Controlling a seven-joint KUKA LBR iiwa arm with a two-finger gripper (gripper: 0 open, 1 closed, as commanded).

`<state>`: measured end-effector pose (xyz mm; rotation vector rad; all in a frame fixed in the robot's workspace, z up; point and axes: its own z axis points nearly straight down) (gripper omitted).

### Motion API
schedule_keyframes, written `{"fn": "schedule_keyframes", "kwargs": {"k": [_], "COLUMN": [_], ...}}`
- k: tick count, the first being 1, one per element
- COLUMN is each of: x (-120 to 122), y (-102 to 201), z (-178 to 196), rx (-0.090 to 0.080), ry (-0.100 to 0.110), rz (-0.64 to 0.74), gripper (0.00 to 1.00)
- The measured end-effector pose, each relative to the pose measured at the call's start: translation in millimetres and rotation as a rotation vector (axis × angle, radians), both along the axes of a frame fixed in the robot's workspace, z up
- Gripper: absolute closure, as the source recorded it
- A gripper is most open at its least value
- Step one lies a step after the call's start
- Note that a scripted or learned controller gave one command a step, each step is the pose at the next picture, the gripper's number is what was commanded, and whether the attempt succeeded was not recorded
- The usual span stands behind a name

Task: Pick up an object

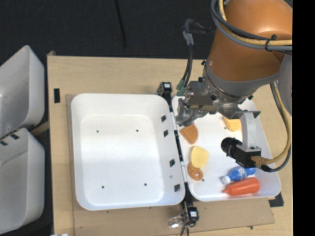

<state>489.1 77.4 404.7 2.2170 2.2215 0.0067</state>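
looming closest to the lens, the arm's orange band (pixel 253 28) and grey wrist hide much of the right bin (pixel 268 178). left bin (pixel 118 149) lies beside it, the two rims touching along the middle. gripper (pixel 187 113) hangs low at the right bin's upper left corner, close to the shared rim; whether it is spread or pinching anything i cannot tell, as the wrist shadows it. just below it sits an orange-brown piece (pixel 189 133), the likeliest target. further down come a pale yellow piece (pixel 199 156) and a small brown ring (pixel 195 172), with an orange-red object (pixel 242 187) and a blue bottle (pixel 237 174) near the front wall. risk, as i judge it: so near the wall, a descent could strike the rim or merely nudge the flat piece aside.
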Motion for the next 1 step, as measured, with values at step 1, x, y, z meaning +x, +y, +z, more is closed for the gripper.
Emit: {"fn": "schedule_keyframes", "kwargs": {"k": [1], "x": [0.8], "y": [30.7], "z": [156.2], "rx": [0.004], "ry": [-0.016], "rz": [0.004], "gripper": [1.0]}}
